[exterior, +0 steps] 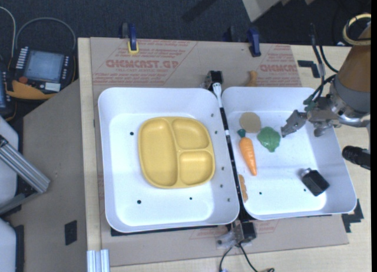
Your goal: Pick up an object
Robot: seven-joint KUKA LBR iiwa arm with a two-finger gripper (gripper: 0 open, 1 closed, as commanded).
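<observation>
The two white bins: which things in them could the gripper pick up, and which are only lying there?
Could be picked up, right bin:
orange toy carrot
green leafy toy vegetable
round tan disc
small black block

Only lying there:
yellow divided plastic tray, left bin

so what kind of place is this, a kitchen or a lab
Most likely a robotics lab bench, not a kitchen: two white bins clamped to a board, toy food such as a carrot, the robot gripper reaching in, and a handheld control pendant with cables beside the bench.
</observation>
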